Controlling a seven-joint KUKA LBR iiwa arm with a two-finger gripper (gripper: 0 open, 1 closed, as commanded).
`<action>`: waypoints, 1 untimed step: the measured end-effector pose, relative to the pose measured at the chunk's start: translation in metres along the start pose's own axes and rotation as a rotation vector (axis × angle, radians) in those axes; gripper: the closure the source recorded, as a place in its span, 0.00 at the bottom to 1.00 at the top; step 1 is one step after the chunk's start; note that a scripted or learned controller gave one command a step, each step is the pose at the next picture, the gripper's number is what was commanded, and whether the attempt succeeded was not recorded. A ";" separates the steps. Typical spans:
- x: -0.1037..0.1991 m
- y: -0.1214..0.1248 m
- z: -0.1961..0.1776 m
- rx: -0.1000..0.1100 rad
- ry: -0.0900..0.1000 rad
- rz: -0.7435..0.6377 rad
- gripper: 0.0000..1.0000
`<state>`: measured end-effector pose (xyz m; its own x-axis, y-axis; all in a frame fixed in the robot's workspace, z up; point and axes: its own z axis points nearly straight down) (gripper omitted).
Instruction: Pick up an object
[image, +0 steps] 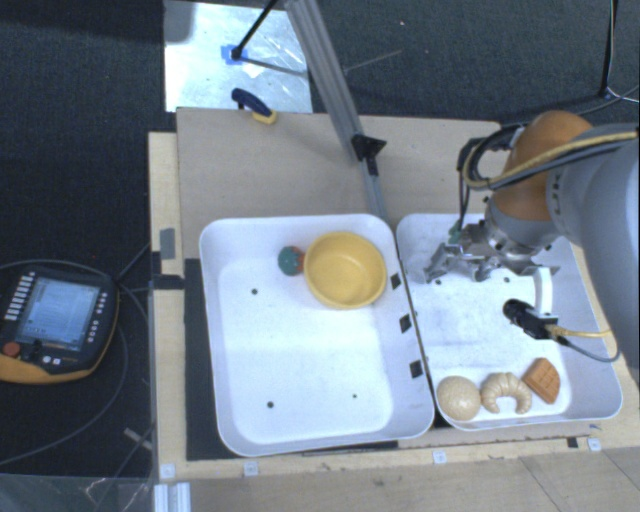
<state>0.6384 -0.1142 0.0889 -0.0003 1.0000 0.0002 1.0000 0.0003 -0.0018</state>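
My gripper (457, 272) hangs over the upper left part of the right bin (590, 405), with the grey arm and its orange band coming in from the right. Its fingers (436, 268) stand apart, open, with nothing between them. Along the right bin's front edge lie a round pale bun (459, 397), a croissant (507, 392) and a small orange waffle piece (543, 379), well below the gripper. In the left bin (300, 400) a yellow bowl (345, 270) sits at the back right with a small green ball (290, 260) touching its left side.
A black cable connector (520, 315) with a yellow cable hangs off the arm over the right bin. A metal pole (340, 95) slants across the bench behind the bins. A teach pendant (55, 320) lies on the floor to the left.
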 end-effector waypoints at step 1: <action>0.000 0.001 -0.013 -0.004 -0.001 0.000 1.00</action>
<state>0.6398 -0.1144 0.1015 -0.0006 1.0000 -0.0004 1.0000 0.0006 0.0027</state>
